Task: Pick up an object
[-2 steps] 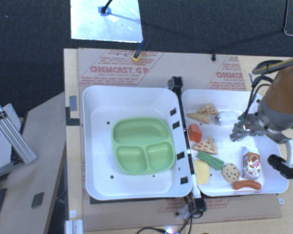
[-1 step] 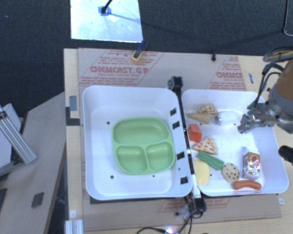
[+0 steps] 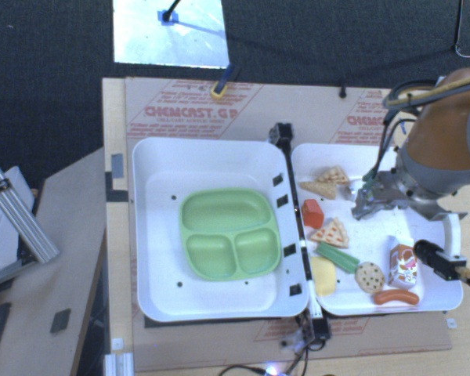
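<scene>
Over the right bin [image 3: 435, 300], the claw [image 3: 366, 203] hangs low; how its jaws stand cannot be told. Just left lie two pizza slices [image 3: 327, 182] near the bin's top. Below the claw sit a red block [image 3: 312, 211], a third pizza slice [image 3: 331, 233], a green stick [image 3: 338, 257], a yellow piece [image 3: 323, 276], a cookie [image 3: 369, 276], a sausage [image 3: 395, 297] and a small carton [image 3: 403, 265]. The left bin [image 3: 153, 210] holds a green divided plate [image 3: 229, 233].

Board under the bins [image 3: 192, 104]: "CHEMCAST GP" in red letters — repeated at its right end, where only "CHEMCAS" can be read.
Small carton [image 3: 403, 265]: printing on its face — too small to read.
</scene>
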